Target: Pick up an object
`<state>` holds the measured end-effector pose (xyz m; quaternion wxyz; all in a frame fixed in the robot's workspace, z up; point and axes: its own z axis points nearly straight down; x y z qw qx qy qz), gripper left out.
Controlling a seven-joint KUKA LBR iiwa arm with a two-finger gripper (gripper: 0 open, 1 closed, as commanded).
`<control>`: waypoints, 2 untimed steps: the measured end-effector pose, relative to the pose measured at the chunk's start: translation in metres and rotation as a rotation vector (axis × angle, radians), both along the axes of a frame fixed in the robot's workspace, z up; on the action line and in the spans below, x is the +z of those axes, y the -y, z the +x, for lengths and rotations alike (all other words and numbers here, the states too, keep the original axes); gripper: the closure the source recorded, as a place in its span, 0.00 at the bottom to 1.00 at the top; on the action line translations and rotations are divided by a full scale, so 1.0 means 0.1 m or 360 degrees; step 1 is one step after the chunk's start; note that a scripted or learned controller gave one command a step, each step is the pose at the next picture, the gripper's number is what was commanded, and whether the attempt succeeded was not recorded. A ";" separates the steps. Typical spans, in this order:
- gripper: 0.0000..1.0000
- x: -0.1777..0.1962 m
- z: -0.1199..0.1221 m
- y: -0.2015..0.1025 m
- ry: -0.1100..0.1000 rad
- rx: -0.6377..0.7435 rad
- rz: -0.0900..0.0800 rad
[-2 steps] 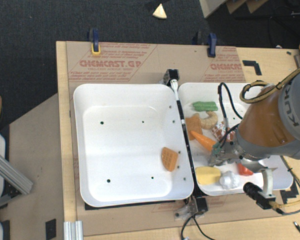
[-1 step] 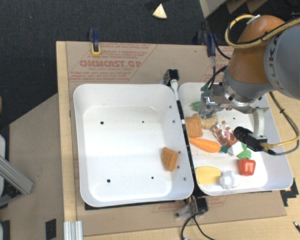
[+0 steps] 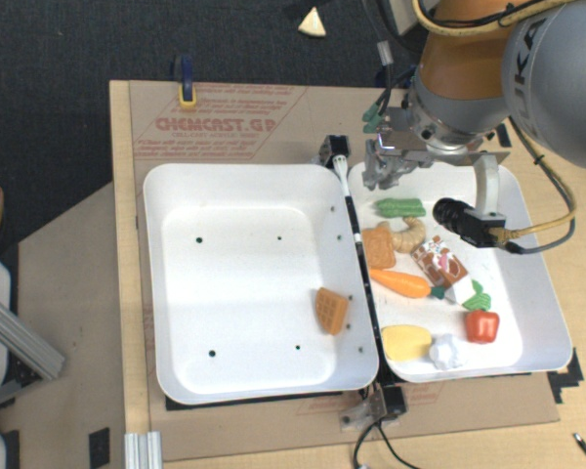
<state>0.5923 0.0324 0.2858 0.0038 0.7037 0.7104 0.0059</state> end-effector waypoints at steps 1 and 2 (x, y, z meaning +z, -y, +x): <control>1.00 1.20 -0.15 -0.32 0.0004 -0.0005 0.0001; 1.00 2.59 0.04 -0.53 0.0011 -0.0009 0.0000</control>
